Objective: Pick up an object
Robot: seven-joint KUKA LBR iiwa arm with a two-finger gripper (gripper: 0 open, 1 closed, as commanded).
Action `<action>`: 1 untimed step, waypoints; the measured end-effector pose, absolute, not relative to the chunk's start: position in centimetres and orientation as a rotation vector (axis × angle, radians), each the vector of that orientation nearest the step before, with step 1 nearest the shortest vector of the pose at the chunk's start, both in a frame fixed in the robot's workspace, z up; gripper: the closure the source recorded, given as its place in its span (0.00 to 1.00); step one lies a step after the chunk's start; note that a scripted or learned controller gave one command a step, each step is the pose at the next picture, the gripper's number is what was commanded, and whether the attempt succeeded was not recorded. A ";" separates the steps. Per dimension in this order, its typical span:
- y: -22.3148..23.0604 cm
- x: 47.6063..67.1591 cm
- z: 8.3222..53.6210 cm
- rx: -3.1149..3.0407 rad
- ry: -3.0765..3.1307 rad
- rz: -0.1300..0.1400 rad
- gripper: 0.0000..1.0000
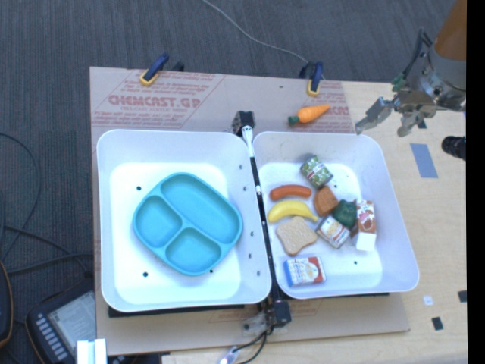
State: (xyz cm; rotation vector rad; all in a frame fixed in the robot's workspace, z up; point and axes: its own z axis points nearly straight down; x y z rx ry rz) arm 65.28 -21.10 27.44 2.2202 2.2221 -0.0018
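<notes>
White plastic bins sit side by side on a brown cardboard-topped table [114, 97]: the left white bin [114, 150] carries a blue three-compartment plate [187, 222], and the right white bin [390, 196] carries the candidate objects for the pick. These lie in a loose cluster: an orange-red toy sausage [290, 192] just above a yellow toy banana [292, 212], a tan toy bread slice [296, 236] below the banana, a green-labelled toy can [316, 171], a brown toy cookie-like piece [326, 201], a dark green toy vegetable [345, 212], a small silver-and-red packet [333, 232], a white-and-red toy carton [365, 224] and a red-and-white flat box [305, 271] lying apart near the front wall. An orange toy carrot [309, 114] rests on the table behind the bin, outside it. The grey two-finger gripper [388, 120] hangs above the right bin's far right corner, well apart from every object, with its fingers spread wide and grasping nothing. Judged from this layout, the chief risk is crowding: several middle items touch or nearly touch, so a descent there could land a finger on a neighbour, push the cluster aside or pinch two pieces together. The banana's curved, smooth body may slip out on closing. A descent near the bin wall could strike the rim. The flat box offers little height to grip.
</notes>
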 end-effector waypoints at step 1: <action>-22.0 64.2 14.8 2.224 2.223 -0.004 0.00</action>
